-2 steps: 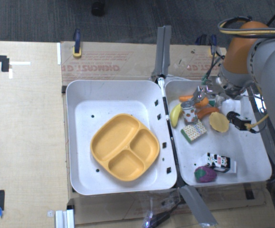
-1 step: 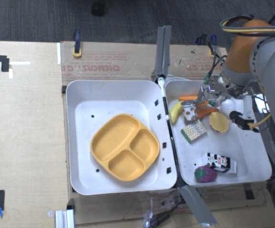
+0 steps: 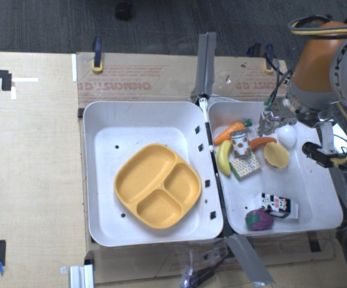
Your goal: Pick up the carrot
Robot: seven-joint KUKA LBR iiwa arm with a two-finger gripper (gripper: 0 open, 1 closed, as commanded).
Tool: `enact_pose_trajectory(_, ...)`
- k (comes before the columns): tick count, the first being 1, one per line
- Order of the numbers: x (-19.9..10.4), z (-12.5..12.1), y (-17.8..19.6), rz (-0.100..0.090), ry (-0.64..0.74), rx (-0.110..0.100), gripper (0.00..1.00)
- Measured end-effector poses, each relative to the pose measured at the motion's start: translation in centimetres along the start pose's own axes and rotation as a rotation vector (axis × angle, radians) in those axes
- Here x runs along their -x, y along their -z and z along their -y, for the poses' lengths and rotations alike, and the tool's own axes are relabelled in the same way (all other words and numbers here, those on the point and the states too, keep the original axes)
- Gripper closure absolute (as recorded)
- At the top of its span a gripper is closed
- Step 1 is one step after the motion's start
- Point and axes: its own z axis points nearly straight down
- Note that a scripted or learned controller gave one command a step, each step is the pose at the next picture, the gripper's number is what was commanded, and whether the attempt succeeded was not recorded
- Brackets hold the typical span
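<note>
The claw (image 3: 269, 120) is hanging low over the far part of the right bin (image 3: 320, 204), under the arm's orange band (image 3: 314, 63); whether it is spread or pressed together cannot be told from this slant, and nothing is showing between its tips. Just beside it on the right a white egg-shaped ball (image 3: 287, 136) is lying, and below that a round yellow piece (image 3: 276, 155). There are 2 orange carrot-like pieces here: 1 carrot (image 3: 228, 132) is lying slantwise near the bin's left wall, well left of the claw, and a second carrot piece (image 3: 262, 142) is sitting just under the claw. Between them a small can (image 3: 240, 144) is standing, above a checkered packet (image 3: 244, 165), with a banana (image 3: 223, 158) touching the left wall. Nearer the front a dark box (image 3: 276, 204) and a purple and green vegetable (image 3: 259, 219) are resting. In the left bin (image 3: 101, 161) a yellow divided plate (image 3: 157, 186) with 3 compartments is lying on the bench (image 3: 29, 179)
</note>
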Motion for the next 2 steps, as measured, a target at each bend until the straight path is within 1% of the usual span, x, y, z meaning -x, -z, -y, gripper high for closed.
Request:
enact_pose_trajectory(1,-7.6,2.0,4.9,0.000,0.096,-0.001,1.00)
enact_pose_trajectory(2,-12.4,12.7,4.8,-0.001,0.045,-0.003,1.00)
